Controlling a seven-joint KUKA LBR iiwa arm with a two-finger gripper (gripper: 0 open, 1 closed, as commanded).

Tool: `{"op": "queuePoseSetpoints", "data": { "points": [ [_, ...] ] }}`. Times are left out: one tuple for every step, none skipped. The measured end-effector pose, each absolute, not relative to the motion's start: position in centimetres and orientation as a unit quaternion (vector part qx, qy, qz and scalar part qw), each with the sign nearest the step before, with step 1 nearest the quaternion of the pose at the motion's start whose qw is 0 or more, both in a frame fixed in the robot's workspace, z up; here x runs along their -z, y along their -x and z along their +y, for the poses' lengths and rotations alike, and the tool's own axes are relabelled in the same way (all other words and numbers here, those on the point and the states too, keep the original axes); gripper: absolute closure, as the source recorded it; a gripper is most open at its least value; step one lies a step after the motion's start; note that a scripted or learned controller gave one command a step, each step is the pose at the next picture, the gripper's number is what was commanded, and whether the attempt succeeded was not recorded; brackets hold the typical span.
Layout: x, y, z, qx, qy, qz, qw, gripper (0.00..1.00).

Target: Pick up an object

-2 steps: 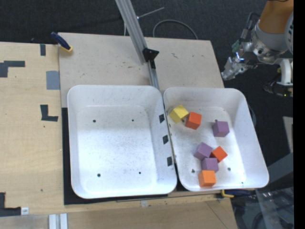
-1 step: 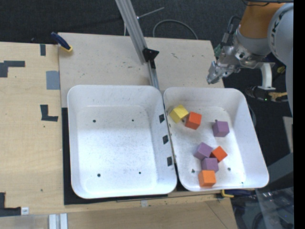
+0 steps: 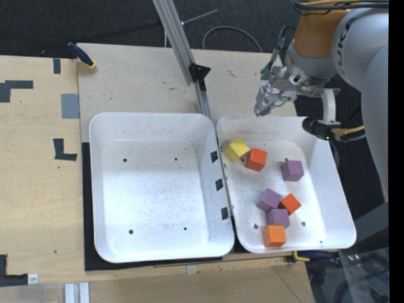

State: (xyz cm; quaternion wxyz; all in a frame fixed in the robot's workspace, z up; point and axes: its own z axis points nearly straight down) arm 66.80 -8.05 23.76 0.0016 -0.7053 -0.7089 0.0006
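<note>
— Where are we in the pick?

— From the overhead camera, I'm judging it as the approach: the claw is hovering above the far rim of the right bin, carrying nothing – whether it's released or clenched I can't tell.

— And the target?

— I'm eyeing the yellow block, touching the orange block, just below-left of the claw – next I'm needing a descent onto it

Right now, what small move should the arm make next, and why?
Probably lower the gripper forward into the right bin, toward the yellow block. The gripper sits above that bin's far rim, and all the blocks lie in this bin; the yellow one and the orange block touching it are the closest.
</note>
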Motion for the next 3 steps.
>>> {"op": "queuePoseSetpoints", "data": {
  "points": [
    [-23.4, -64.8, -2.6, -0.0005, 0.705, -0.709, 0.002, 1.0],
    [-22.9, -64.2, 3.8, -0.0001, 0.704, -0.71, 0.002, 1.0],
    [-22.5, -62.5, 9.6, -0.0006, 0.705, -0.71, 0.002, 1.0]
  ]
}}
